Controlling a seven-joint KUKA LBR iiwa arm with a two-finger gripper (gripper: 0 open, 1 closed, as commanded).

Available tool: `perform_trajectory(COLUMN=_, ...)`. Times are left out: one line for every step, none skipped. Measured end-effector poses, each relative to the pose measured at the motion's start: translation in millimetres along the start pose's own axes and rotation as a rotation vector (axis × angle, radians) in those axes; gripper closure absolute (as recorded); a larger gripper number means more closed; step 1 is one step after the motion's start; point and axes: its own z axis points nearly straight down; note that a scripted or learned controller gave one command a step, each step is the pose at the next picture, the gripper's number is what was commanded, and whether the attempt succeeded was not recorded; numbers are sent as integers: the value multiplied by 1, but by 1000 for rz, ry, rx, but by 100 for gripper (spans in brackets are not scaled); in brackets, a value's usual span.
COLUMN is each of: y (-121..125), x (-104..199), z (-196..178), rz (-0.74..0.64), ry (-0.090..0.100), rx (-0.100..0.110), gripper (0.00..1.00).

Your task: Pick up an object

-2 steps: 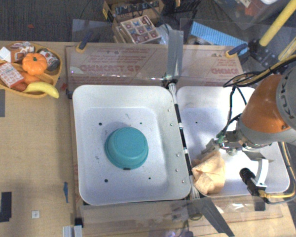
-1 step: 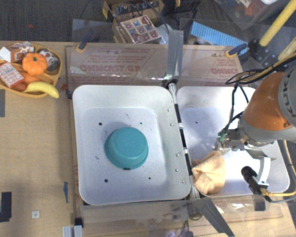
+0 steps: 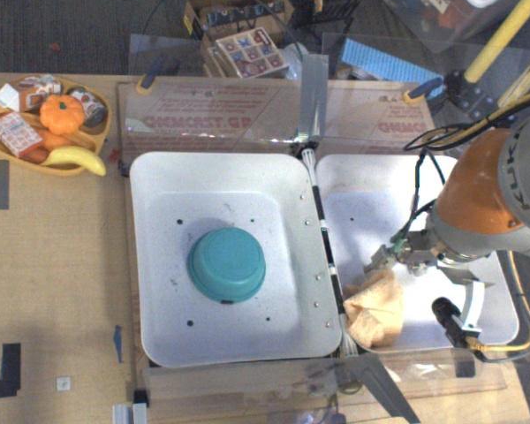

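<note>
On the worktop (image 3: 53, 281), the right bin (image 3: 353, 193) holds a tan cloth (image 3: 377, 312) by its near-left corner — my hand (image 3: 390, 259) hovers just above, finger state unclear. I'd descend squarely onto its bunched middle.

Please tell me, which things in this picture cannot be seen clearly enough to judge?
- Gripper, camera view: small, blurred; its hold on the tan object cannot be judged.
- Right bin: the arm covers its right part.
- Teal bowl: upside down, so whatever is beneath is hidden.
</note>
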Motion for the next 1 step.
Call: perform_trajectory(y=-1, x=15, z=8, rz=-62, ry=-5, rx=0, gripper=0)
